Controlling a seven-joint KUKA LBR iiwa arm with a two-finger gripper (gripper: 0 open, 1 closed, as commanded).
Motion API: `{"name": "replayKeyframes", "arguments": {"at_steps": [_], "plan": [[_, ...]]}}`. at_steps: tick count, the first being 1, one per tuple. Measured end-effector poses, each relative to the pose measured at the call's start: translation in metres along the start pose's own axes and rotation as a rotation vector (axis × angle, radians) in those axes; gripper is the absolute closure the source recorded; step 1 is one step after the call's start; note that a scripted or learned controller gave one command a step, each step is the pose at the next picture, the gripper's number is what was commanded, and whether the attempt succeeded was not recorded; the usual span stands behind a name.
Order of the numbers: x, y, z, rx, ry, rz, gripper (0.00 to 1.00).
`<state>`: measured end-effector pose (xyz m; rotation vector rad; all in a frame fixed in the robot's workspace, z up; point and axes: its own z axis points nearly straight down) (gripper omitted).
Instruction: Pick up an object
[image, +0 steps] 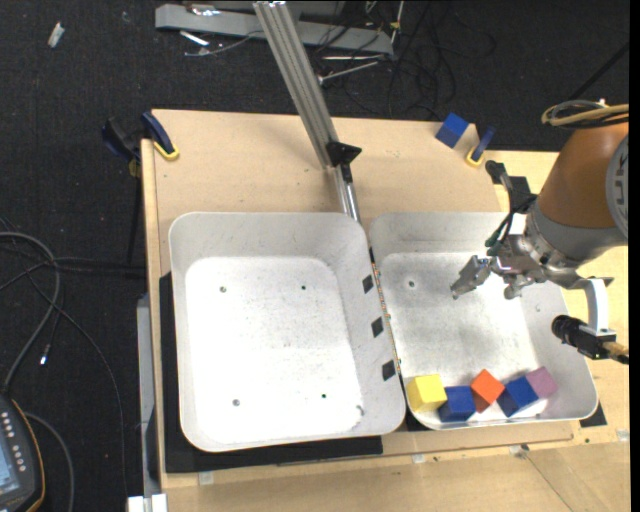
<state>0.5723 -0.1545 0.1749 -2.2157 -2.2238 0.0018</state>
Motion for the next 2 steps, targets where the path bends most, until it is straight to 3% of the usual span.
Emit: {"name": "replayKeyframes", "arguments": {"at_steps": [1,2], "plan": [[0.034,-0.022,-0.002,-0.001,0.001,-0.001,0.0],[0.049,-0.067,-0.004,0.001,0.0,0.006,0.0]]}}
